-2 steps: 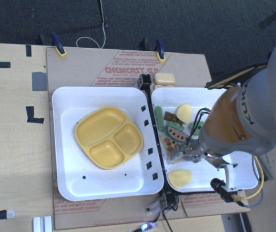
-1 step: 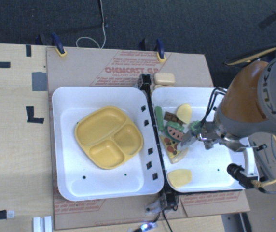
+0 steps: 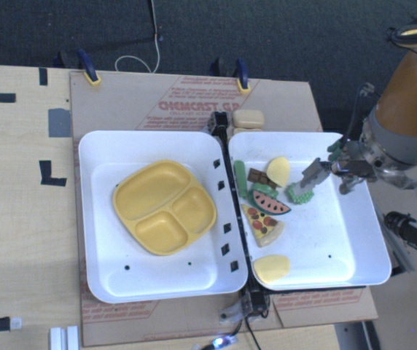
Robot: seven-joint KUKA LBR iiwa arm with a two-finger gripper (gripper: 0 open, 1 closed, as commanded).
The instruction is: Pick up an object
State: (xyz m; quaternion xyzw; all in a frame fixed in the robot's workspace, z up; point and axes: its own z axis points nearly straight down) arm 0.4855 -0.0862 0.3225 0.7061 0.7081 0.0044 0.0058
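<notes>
The right bin (image 3: 354, 265) holds several toy foods. A watermelon slice (image 3: 270, 202) and a pizza slice (image 3: 262, 225) lie near its left wall. Beside them are a green strip (image 3: 239, 181), a small brown piece (image 3: 258, 176) and a pale yellow round piece (image 3: 278, 170). A yellow lump (image 3: 270, 267) rests at the front left corner. My gripper (image 3: 305, 184) reaches in from the right and hangs low over the bin's middle, just right of the watermelon slice. A small green piece (image 3: 299, 194) sits right at its tip; whether it is gripped is unclear.
The left bin (image 3: 99, 268) holds a yellow divided plate (image 3: 165, 206). A beige block (image 3: 248, 119) lies on the cardboard behind the bins. The arm's wrist (image 3: 398, 122) stands over the right bin's right rim. A black divider (image 3: 230, 195) runs between the bins.
</notes>
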